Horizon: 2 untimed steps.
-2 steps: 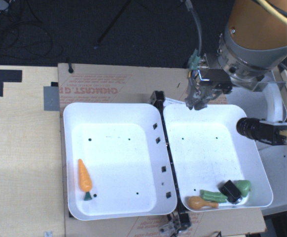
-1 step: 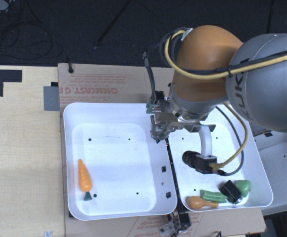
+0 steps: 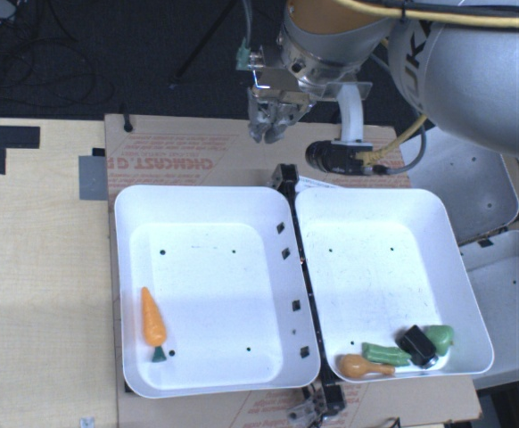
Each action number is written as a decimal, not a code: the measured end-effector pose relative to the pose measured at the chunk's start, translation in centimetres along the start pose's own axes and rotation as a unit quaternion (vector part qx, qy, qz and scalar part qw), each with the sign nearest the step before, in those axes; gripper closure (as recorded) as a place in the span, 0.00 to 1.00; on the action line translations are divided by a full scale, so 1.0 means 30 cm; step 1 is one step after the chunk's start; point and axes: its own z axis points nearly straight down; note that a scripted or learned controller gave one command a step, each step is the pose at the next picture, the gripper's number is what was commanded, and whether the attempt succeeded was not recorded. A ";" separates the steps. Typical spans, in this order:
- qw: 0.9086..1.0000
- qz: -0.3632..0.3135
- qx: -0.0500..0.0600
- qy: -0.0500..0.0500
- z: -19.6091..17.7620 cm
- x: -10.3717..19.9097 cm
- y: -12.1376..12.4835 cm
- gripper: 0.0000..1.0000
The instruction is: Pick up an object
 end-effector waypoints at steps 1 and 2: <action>1.000 0.000 0.000 0.001 -0.464 0.132 -0.015 1.00; 1.000 0.009 0.011 -0.003 -0.246 -0.399 -0.089 1.00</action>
